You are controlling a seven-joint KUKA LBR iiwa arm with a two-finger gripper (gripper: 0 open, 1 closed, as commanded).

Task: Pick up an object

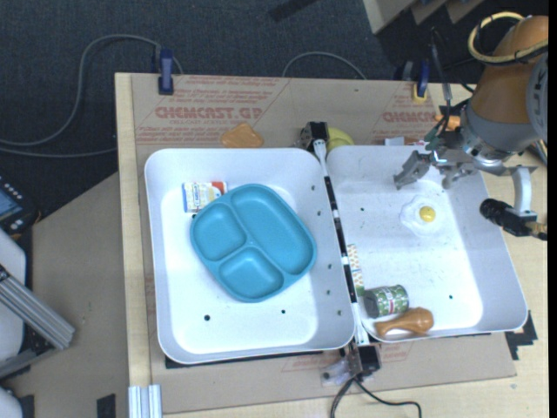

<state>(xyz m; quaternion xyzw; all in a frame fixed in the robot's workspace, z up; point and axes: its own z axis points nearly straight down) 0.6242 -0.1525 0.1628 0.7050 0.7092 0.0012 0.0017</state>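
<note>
One fixed camera looks down at a slant on the desk (pixel 261 116) from above. Both white bins (pixel 174 259) sit fully in frame at middling distance, the arm (pixel 505 85) reaching in from the right

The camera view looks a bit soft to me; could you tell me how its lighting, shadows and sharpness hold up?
In the camera view, light is even and diffuse, with faint shadows beside the blue three-compartment plastic plate; the two white bins look bright without hard glare; the metal two-finger gripper and small yellow-and-white fried-egg toy are slightly soft, fine detail lost.
</note>
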